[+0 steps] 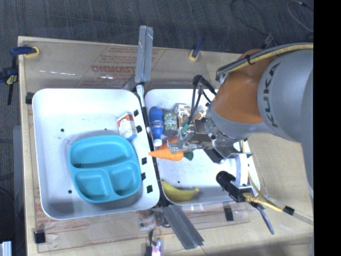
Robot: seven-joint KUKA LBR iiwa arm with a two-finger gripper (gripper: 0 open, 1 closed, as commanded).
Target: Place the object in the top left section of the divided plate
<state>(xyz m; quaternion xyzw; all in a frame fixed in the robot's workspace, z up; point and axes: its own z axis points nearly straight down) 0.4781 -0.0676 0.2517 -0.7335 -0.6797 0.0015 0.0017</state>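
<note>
Writing: "KUKA" stood in dark letters down the grey arm (282,97), beside its glossy orange band. Faint red print, apparently "CHEMCAST", ran across the clear sheet on the desk (80,68) near its far edge; the glare made the reading uncertain.

Left bin (48,143): shallow white plastic with rounded corners. A divided plate (105,168), smooth turquoise plastic, rounded-rectangle in shape with one long section and two smaller ones, lay toward the bin's near edge. A small red-and-white carton (126,126) sat just beyond the plate, against the wall shared with the other bin; its label was too small to read.

Right bin (205,188): a blue bottle (155,122) with a white cap lay along the shared wall, and a green-labelled can (170,122) lay beside it. A yellow banana (180,191), curved, lay at the near edge.

The carrot (166,154), tapered and orange with a green end, lay in the right bin near the shared wall, its tip toward the left bin. The gripper (186,143) was directly above its thick end. The fingers were lost in clutter; could not tell whether they were parted or had hold of the carrot.
</note>
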